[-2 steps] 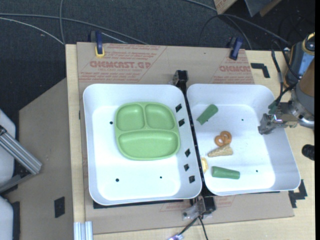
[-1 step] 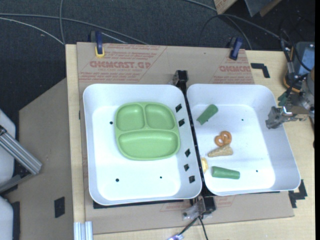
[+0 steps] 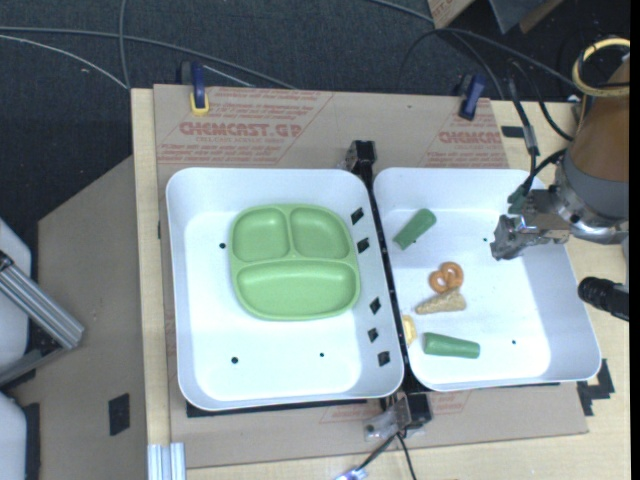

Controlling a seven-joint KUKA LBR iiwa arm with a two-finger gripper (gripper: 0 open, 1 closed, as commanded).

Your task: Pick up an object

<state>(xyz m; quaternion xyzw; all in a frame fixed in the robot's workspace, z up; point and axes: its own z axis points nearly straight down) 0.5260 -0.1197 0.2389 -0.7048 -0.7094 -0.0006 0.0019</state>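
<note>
In the right bin [image 3: 545, 308] lie a green block [image 3: 414, 228] near its far left, an orange ring-shaped piece [image 3: 447, 277] in the middle, a tan wedge [image 3: 441, 304] just below it, and a green cylinder [image 3: 451, 346] near the front. My gripper [image 3: 507, 243] hangs over the right bin's far right part, pointing down and left. It sits well to the right of the orange ring, with bare bin floor beneath it and nothing seen between its fingers.
The left bin [image 3: 200, 348] holds a green three-compartment plate [image 3: 294, 261]. A black divider with clips [image 3: 370, 258] runs between the bins. A small yellow piece [image 3: 408, 330] rests at the right bin's left wall. Cables and blue clamps [image 3: 199, 85] lie beyond the bench.
</note>
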